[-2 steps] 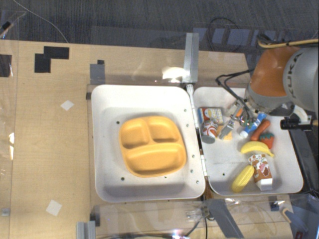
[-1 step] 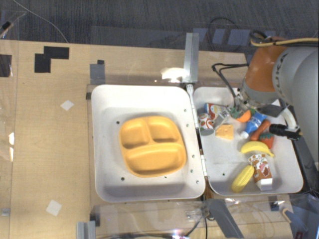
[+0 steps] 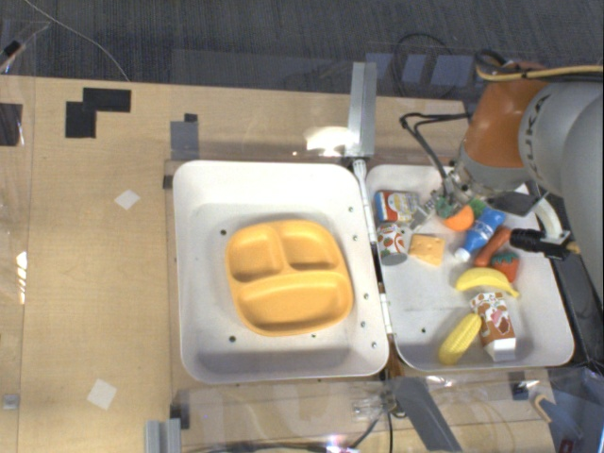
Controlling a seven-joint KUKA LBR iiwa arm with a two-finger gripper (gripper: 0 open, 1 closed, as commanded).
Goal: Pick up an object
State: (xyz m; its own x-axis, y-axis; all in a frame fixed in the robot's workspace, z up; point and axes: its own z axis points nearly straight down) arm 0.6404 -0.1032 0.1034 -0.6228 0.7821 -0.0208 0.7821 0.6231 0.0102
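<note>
Two white bins sit side by side on the counter (image 3: 85, 281). The left bin (image 3: 198, 253) holds one yellow divided tray (image 3: 288, 276). The right bin (image 3: 547, 333) holds two bananas (image 3: 486, 281) (image 3: 460, 338), one orange fruit (image 3: 460, 218), one blue bottle (image 3: 479, 234), one strawberry (image 3: 505, 264), one cheese wedge (image 3: 427, 250), one can (image 3: 396, 205) and two small cartons (image 3: 394, 243) (image 3: 494, 319). The pincer (image 3: 451, 194) hangs over the right bin's far side, just above the round, smooth orange fruit; whether its fingers are apart or together cannot be told.
</note>
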